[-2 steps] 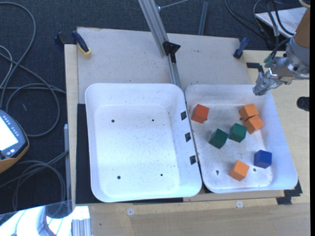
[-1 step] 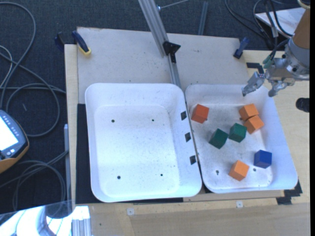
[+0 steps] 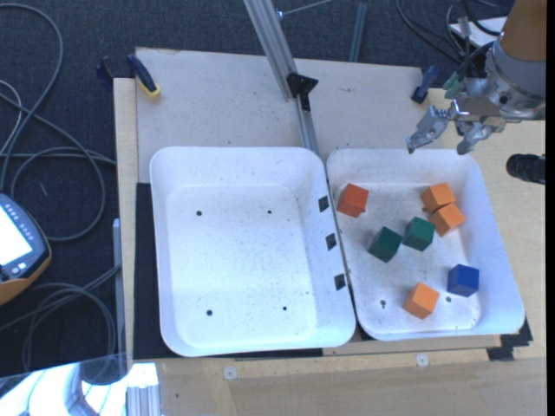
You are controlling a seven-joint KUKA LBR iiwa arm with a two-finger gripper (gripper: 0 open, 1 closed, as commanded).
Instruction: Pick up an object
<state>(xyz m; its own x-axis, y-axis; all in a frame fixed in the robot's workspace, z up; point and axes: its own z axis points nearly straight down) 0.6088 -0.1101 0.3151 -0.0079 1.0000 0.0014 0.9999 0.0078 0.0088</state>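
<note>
The right bin (image 3: 486, 198) holds several small blocks: an orange one (image 3: 352, 200) near its left wall, two orange ones (image 3: 443, 208) touching at the upper right, two green ones (image 3: 401, 238) in the middle, a blue one (image 3: 463, 280) and another orange one (image 3: 421, 300) near the front. My gripper (image 3: 444, 137) hangs above the bin's far rim, up and apart from all the blocks. Its two fingers are spread, and nothing is between them.
The left bin (image 3: 173, 180) lies beside the right one. A slanted metal rail (image 3: 276, 46) runs down to the gap between the bins. Blue clamps (image 3: 144, 76) sit at the bench's far corners, and cables lie on the floor around.
</note>
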